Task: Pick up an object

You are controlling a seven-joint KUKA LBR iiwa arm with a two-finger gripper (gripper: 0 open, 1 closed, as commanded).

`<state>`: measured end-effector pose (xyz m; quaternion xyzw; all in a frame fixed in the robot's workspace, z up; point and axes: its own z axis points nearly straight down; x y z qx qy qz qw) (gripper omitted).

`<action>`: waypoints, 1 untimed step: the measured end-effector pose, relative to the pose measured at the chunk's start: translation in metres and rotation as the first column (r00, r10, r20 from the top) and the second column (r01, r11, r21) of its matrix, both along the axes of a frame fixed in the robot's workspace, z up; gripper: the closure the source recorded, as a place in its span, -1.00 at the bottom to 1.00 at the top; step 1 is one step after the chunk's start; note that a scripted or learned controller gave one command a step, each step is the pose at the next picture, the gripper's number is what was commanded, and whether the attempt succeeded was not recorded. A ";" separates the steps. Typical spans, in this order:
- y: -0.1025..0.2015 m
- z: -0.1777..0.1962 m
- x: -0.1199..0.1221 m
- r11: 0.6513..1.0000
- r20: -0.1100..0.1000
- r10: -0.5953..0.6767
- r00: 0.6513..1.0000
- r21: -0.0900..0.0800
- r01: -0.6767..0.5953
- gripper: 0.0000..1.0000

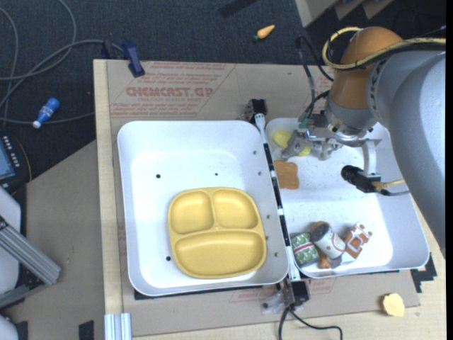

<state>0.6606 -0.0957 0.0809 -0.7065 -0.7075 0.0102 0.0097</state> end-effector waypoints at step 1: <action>0.001 0.000 0.000 1.000 0.000 -0.001 1.000 -0.001 0.001 -1.00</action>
